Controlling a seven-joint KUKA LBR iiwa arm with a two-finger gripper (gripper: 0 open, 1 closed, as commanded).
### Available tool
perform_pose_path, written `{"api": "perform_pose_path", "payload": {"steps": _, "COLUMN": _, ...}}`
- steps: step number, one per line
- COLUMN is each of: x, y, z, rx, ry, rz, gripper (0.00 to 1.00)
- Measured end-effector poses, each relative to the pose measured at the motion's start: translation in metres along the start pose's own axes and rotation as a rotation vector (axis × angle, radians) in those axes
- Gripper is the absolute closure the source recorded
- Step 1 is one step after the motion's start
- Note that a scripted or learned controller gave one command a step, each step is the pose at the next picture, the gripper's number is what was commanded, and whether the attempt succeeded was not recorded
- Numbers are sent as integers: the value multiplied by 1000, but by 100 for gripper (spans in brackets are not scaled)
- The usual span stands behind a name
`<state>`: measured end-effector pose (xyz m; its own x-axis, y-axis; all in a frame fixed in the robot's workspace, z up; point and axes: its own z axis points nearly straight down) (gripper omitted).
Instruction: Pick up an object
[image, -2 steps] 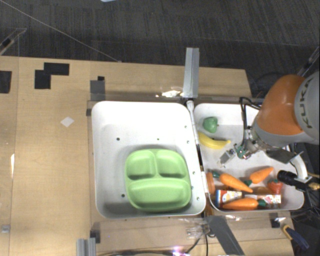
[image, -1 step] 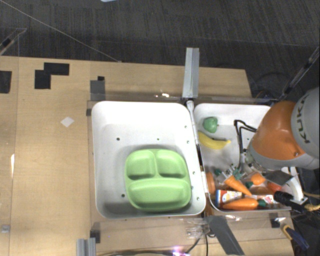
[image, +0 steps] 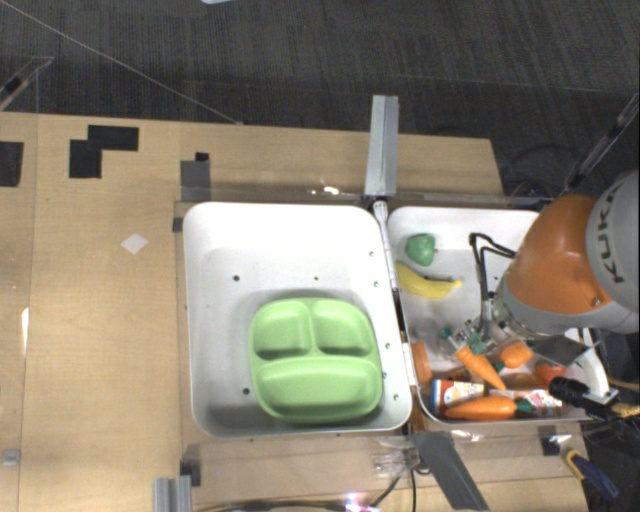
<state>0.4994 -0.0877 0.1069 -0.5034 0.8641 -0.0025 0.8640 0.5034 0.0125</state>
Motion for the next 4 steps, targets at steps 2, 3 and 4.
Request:
{"api": "perform_pose_path", "payload": {"steps": 2, "x": -16, "y": 95, "z": -115, "rx": 7, "ry": 0, "rz": -178, "gripper": 100}}
{"api": "perform_pose_path", "payload": {"steps": 3, "x": -15, "y": 78, "z": -91, "rx": 9, "ry": 0, "rz": 8, "gripper": 100}}
{"api": "perform_pose_path", "payload": {"steps": 4, "x": -15, "y": 78, "z": -91, "rx": 8, "ry": 0, "rz": 8, "gripper": 0}}
